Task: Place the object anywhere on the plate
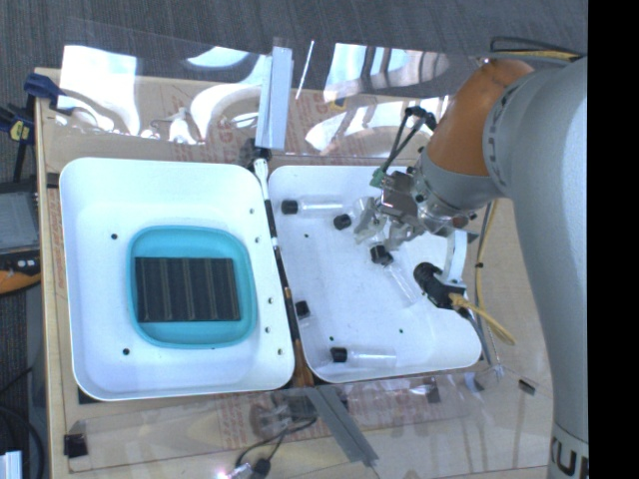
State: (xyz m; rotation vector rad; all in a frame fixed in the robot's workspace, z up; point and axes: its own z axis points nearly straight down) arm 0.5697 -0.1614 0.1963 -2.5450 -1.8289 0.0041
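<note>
Bright, even light; glare streaks the clear panel (pixel 230 78) behind the bins.

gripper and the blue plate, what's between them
In the camera view, between the gripper and the plate lie bare white floor of the right bin, a small black-capped vial and the bins' adjoining rims.

The grey arm (pixel 539 168) enters from the right side of the frame, filling its right edge from top to bottom, and bends toward the centre right. Its orange band (pixel 469 118) sits in the upper right, just above the wrist. Below the band the wrist angles down and to the left, ending in the gripper (pixel 384 230), whose metal fingers point down-left at centre right of the frame.
</note>
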